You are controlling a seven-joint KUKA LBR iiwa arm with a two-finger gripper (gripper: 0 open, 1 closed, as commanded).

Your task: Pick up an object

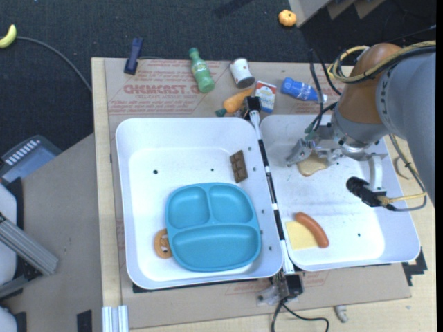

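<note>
My gripper (313,152) hangs low in the upper part of the right bin (394,247), with the grey arm and its orange band (367,81) behind it. Right beneath it lies a flat tan piece like a slice of bread (313,166), partly covered by the gripper; whether it is touched I cannot tell. Nearer the front of the same bin lie an orange-red sausage (313,229) and a yellow cheese slice (297,237), touching each other.
The left bin (138,151) holds a blue divided plate (211,225), a brown chocolate bar (239,166) and a small brown pretzel (162,243). Behind the bins lie a green bottle (201,70), a white can (241,71), a blue bottle (299,88) and a carrot (235,102).
</note>
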